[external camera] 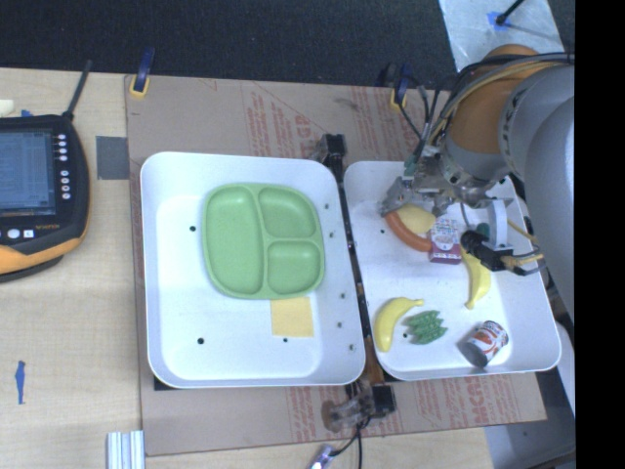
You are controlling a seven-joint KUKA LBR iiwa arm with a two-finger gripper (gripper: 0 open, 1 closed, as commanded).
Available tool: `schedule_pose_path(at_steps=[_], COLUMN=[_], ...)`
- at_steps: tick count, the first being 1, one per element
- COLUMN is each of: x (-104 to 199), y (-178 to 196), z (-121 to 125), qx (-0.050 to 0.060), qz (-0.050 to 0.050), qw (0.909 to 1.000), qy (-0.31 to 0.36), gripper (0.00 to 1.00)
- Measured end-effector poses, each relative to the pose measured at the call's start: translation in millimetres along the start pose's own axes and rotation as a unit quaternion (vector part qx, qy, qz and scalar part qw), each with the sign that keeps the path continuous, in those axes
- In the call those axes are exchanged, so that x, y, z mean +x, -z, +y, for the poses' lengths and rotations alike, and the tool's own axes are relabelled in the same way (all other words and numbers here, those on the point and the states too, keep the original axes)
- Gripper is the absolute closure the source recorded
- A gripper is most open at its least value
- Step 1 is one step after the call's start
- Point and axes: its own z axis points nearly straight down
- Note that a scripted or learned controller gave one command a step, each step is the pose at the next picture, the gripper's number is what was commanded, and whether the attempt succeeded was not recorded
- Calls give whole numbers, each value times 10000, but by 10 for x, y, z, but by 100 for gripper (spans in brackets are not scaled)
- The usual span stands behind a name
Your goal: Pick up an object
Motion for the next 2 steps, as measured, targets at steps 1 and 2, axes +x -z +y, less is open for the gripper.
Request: schedule_pose_path(at_steps=[1,2], x=[223,214], y=[-9,94], z=[-195,-195], qx=[16,25], qz=[-2,-3], qw=[10000,10000], qy=[17,25], gripper=[0,100])
